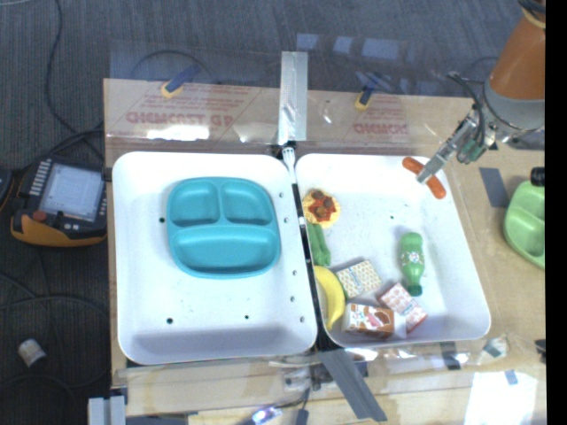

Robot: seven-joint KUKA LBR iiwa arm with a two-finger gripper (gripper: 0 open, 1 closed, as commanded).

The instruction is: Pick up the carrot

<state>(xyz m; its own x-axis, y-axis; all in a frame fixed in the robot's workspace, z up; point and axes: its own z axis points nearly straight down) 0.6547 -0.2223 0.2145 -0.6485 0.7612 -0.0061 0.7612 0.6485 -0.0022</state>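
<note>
The carrot is a small orange stick at the far right corner of the right bin, lying slantwise. My gripper comes down from the right and its fingers cross the carrot's middle, shut on it. An orange end pokes out on each side of the fingers. I cannot tell whether the carrot is off the bin floor.
The right bin also holds a pizza-slice toy, a green pickle, a banana, a green bottle and small boxes. A blue divided plate lies in the left bin. A green container stands beyond the right bin.
</note>
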